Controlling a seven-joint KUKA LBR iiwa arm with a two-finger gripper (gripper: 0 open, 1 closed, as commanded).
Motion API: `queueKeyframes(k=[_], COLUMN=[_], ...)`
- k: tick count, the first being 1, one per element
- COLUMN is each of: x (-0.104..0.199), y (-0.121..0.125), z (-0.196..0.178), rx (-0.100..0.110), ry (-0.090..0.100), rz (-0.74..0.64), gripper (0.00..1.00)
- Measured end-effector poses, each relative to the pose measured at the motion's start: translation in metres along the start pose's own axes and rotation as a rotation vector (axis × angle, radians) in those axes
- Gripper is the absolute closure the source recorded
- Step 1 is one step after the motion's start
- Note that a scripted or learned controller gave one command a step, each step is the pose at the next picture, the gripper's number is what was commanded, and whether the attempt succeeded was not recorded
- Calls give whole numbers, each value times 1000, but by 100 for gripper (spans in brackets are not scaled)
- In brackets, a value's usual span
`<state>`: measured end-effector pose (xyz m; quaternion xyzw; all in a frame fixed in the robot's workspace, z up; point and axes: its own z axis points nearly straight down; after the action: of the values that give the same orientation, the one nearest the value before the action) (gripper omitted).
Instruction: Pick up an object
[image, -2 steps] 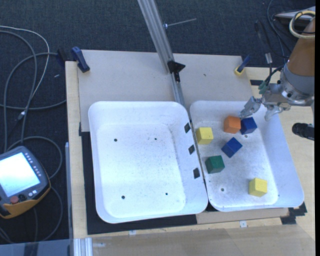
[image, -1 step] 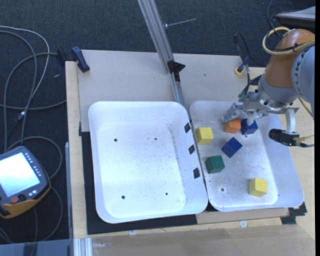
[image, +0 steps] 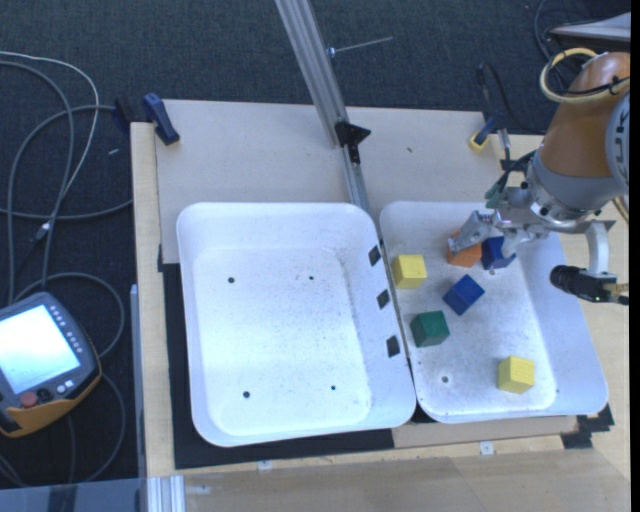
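Camera view: arm enters from the right, gripper (image: 487, 243) low over the far part of the right bin (image: 570, 330), right at an orange block (image: 462, 250); whether anything is gripped cannot be told. Same bin: yellow cube (image: 409, 270), blue cube (image: 463, 294), green cube (image: 429, 328), second yellow cube (image: 516, 373) near the front. Left bin (image: 200, 300) alongside.

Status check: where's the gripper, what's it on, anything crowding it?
Gripper low in right bin, over orange block; grasp unconfirmed. Blue block close below. Yellow block to the left, apart.
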<state>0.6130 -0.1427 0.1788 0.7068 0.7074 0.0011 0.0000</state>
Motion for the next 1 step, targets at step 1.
queueKeyframes(k=[1], x=[42], y=[-3], z=[49], rx=[2], ry=[0], rz=[-3], gripper=[0])
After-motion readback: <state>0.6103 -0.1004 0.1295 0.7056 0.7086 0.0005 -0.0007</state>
